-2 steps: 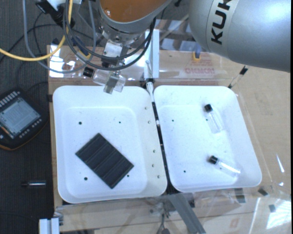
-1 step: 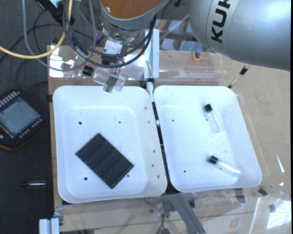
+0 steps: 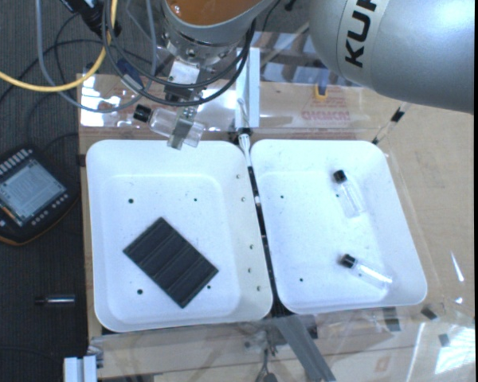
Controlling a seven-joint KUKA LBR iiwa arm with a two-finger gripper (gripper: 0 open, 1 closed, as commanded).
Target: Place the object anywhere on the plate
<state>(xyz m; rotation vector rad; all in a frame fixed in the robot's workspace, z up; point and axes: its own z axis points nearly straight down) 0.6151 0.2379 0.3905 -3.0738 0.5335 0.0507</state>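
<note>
The plate (image 3: 170,261) is a dark ridged rectangle lying aslant on the floor of the left bin (image 3: 111,173). My gripper (image 3: 182,127) hangs over that bin's far rim. It is shut on a clear vial (image 3: 166,122) with a black cap, which lies sideways between the fingers with its cap pointing left. The vial is well above and behind the plate. The orange band and the grey arm cover the top of the view.
Two more clear vials with black caps, one (image 3: 346,191) and another (image 3: 365,270), lie in the right bin (image 3: 398,213). A divider (image 3: 256,213) separates the bins. A teach pendant (image 3: 24,193) and cables (image 3: 56,54) lie left of the bins.
</note>
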